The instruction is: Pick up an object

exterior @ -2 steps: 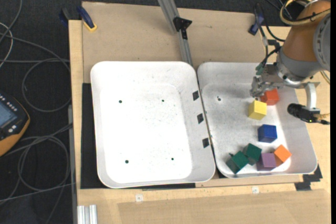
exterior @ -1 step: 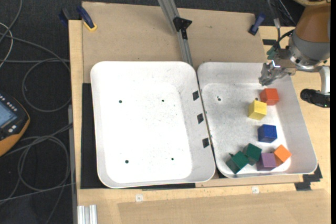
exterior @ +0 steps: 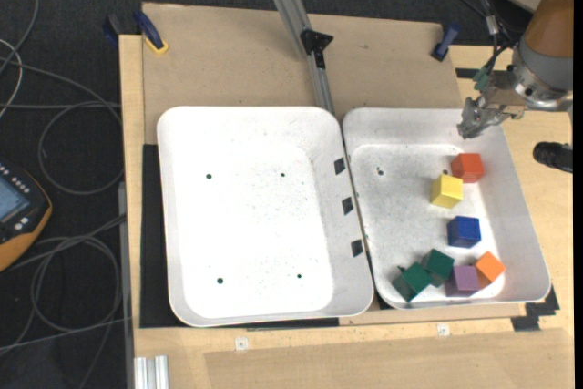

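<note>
Several small blocks lie in the right bin point(exterior: 392, 196): a red-orange one point(exterior: 468, 166), a yellow one point(exterior: 446, 190) just below it, a blue one point(exterior: 464, 230), and near the front rim two green ones point(exterior: 426, 273), a purple one point(exterior: 465, 278) and an orange one point(exterior: 489, 266). My gripper point(exterior: 473, 125) hangs over the bin's far right corner, above and slightly behind the red-orange block. Nothing shows between its fingers.
The left bin point(exterior: 182, 196) sits beside the right one. A slanted metal post point(exterior: 290, 5) rises behind the bins. Blue clamps point(exterior: 150, 32) hold the board at the back corners. Cables lie on the dark floor to the left.
</note>
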`<state>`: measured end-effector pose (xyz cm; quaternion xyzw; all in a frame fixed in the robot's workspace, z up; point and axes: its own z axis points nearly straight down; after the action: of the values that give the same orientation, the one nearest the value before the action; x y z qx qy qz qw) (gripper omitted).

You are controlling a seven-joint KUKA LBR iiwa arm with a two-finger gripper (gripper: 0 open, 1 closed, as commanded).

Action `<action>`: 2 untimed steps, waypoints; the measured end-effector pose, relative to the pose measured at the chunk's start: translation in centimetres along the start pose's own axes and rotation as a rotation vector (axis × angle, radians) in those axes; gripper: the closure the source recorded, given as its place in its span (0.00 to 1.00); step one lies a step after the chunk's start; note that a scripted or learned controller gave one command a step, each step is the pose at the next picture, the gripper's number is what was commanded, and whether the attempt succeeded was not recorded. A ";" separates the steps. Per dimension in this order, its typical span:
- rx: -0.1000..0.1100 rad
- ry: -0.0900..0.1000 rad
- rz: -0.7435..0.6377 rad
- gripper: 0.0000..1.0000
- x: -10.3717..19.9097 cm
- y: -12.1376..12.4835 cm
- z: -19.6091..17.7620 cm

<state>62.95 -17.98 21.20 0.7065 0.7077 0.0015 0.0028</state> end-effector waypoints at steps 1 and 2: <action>0.007 0.004 -0.003 1.00 4.5 -2.0 -0.4; 0.007 0.005 -0.004 1.00 8.8 -3.1 -1.3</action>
<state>59.88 -9.19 22.45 0.7052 0.7090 0.0008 -0.0012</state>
